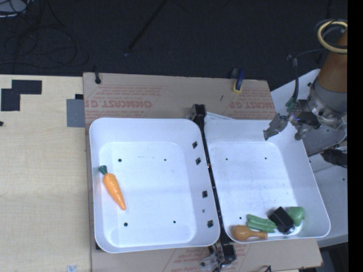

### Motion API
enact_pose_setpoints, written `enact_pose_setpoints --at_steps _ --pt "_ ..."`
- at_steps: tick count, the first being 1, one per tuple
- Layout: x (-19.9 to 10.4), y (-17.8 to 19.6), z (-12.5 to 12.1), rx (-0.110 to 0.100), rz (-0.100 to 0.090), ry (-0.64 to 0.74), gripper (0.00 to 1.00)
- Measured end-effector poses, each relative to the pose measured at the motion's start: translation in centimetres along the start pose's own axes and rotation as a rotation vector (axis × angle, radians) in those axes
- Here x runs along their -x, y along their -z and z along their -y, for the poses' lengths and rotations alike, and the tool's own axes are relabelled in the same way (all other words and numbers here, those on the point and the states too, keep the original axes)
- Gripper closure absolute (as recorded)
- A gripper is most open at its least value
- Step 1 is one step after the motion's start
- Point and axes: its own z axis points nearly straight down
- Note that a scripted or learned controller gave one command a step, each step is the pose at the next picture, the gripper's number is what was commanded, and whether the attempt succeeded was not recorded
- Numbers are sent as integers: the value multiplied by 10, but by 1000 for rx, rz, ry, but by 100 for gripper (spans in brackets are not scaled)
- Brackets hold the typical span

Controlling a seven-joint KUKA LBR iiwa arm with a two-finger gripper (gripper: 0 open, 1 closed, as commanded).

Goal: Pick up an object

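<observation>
end effector (282, 125) hung above far right edge of right bin (317, 191), grip state cannot be told, nothing seen held | targets: carrot (114, 190) alone in left bin (93, 152); green, black and tan cluster (271, 224) in right bin's near corner | risk: crowded pieces are likely nudged against wall, grasp slips.

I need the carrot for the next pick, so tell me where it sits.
The carrot lies in the left bin, close to its left wall, green top pointing up-left, far from the items clustered in the right bin.
</observation>
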Motion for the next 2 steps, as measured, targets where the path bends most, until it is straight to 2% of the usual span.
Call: enact_pose_setpoints --at_steps 1,2 --pt "-66 -42 -38 -3 -2 5 0" --pt "-125 158 -38 17 -1 7 0"
